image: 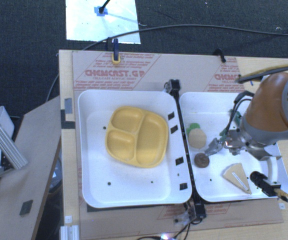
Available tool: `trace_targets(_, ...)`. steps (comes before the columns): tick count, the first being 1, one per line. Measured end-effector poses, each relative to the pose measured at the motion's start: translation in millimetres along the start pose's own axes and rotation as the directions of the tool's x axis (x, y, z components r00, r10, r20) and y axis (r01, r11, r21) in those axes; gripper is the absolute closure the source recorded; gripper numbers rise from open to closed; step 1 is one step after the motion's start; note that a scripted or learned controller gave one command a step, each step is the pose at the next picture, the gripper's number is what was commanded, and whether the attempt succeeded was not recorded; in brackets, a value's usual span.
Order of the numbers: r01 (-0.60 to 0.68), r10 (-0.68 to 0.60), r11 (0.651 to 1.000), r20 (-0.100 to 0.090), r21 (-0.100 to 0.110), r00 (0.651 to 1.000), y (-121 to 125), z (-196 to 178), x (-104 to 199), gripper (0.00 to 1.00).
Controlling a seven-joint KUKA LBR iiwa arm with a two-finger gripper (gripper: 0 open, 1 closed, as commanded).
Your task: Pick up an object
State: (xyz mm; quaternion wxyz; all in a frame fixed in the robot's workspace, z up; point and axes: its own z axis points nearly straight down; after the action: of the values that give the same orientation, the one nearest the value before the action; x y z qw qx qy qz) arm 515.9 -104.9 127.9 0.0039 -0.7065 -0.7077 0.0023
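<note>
Camera view: gripper (pixel 215 147) in the right bin (pixel 211 106), its claw state indiscernible (blurred metal), just beside a brown disc (pixel 201 160) and beige ball (pixel 197 137); wedge (pixel 237 177) nearby; yellow tray (pixel 136 135) in the left bin (pixel 96 184).

Divided plate (pixel 136 136) in left bin (pixel 91 184) (wedge (pixel 237 176) in right bin (pixel 211 194))

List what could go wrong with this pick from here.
1. The gripper sits low in the right white bin, close to the small round brown disc and the beige ball. These lie close together, so closing there may knock one aside rather than catch it.
2. The beige ball hides part of a green object, so that one looks hard to reach.
3. The flat tan wedge lies low and may slip free.
</note>
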Motion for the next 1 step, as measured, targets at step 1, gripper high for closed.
trace_targets(1, -0.001, 0.001, 1.000, 0.002, -0.010, 1.000, 2.0, 46.0, 0.1, 0.00)
